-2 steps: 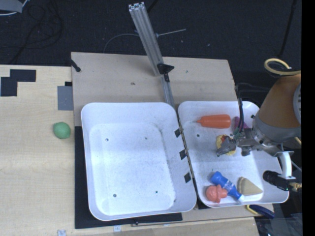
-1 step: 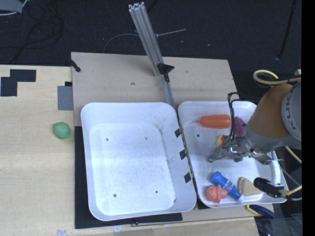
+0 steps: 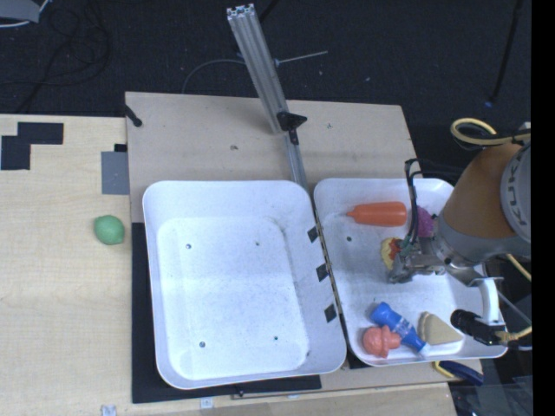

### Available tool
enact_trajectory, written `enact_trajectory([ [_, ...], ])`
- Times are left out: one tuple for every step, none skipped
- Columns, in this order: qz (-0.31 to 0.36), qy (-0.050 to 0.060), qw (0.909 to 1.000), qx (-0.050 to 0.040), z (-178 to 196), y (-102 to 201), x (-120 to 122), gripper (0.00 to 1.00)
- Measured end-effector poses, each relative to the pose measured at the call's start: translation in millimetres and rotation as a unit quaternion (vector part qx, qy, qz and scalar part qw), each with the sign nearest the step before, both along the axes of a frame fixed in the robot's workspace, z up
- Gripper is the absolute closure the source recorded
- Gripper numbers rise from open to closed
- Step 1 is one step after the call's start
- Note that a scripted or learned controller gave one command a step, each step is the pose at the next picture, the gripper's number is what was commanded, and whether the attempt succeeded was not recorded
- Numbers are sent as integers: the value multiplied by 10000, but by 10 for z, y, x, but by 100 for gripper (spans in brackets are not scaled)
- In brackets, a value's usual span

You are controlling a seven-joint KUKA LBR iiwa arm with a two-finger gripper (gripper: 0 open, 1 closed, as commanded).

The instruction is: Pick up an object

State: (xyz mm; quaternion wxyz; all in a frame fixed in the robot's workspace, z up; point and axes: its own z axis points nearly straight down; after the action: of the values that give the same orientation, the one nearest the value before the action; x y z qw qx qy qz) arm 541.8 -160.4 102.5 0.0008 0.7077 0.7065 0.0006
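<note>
Nothing looks lifted yet, so the pick itself is still to do. The likely target, a small yellow and red toy (image 3: pixel 391 250), lies in the right bin (image 3: pixel 364 202) with the claw (image 3: pixel 401 272) low over its near edge; whether the claw is open or gripping I cannot tell. Just beyond lies a smooth orange carrot (image 3: pixel 378 213). Nearer are a blue piece (image 3: pixel 395 321), a lumpy pink one (image 3: pixel 378 341) and a tan wedge (image 3: pixel 438 328). A green ball (image 3: pixel 109 230) rests on the tabletop (image 3: pixel 52 293) far left.

left bin (image 3: pixel 165 199) open, right bin (image 3: pixel 334 199) cluttered
</note>
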Motion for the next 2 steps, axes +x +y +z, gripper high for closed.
enact_trajectory([
  [13, -11, 10000, -3, 542, 99, 8, 100],
  [6, -7, 10000, -3, 968, 71, -21, 100],
])
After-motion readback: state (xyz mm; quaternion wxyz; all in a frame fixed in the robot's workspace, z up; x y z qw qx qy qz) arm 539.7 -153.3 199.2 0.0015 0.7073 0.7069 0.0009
